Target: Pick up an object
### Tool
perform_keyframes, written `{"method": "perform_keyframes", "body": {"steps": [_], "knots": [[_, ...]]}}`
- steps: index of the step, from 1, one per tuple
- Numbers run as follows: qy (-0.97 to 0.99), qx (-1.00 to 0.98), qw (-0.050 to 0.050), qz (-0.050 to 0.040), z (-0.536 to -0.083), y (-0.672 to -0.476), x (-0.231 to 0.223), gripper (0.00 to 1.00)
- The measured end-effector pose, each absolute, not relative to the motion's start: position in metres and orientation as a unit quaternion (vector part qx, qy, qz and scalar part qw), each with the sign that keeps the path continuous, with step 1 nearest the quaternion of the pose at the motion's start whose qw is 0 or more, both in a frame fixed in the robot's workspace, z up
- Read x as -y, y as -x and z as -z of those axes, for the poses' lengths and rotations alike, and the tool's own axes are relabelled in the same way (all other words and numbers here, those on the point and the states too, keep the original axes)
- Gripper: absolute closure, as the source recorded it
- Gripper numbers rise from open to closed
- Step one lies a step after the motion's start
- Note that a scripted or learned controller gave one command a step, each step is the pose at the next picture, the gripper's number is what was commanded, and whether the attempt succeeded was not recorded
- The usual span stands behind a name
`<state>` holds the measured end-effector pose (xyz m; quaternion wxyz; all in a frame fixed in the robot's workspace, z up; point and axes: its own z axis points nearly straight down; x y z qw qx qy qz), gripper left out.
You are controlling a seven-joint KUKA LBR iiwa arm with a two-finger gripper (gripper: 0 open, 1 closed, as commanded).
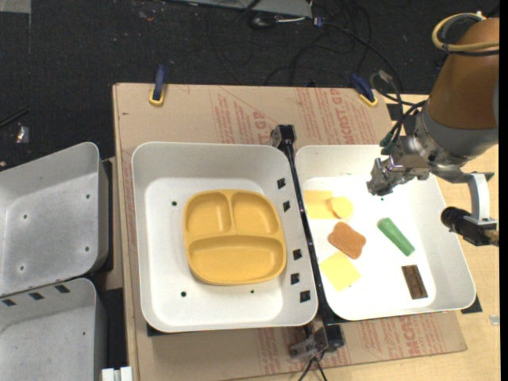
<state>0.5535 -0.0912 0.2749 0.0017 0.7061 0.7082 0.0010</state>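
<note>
The right bin [444, 292] holds several small food-like pieces: a green stick [394, 236], a brown bar [413, 281], an orange-brown oval piece [347, 240], a yellow square [340, 271] and pale yellow pieces [325, 205] near its left wall. My gripper [382, 178] hangs over the back part of the right bin, above and left of the green stick, with bare white floor beneath it. Nothing shows between its tips.
The left bin [151, 181] holds a yellow divided tray [235, 236]. A black divider with clips [300, 236] runs between the bins. Spare white bins [48, 213] lie off the bench at the left. Blue clamps [159, 86] hold the cardboard at the back.
</note>
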Motion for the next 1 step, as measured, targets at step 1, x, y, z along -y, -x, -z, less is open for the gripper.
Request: {"method": "perform_keyframes", "body": {"steps": [1], "knots": [[-0.704, -0.710, -0.001, -0.0002, -0.2647, -0.5540, 0.0342, 1.00]]}}
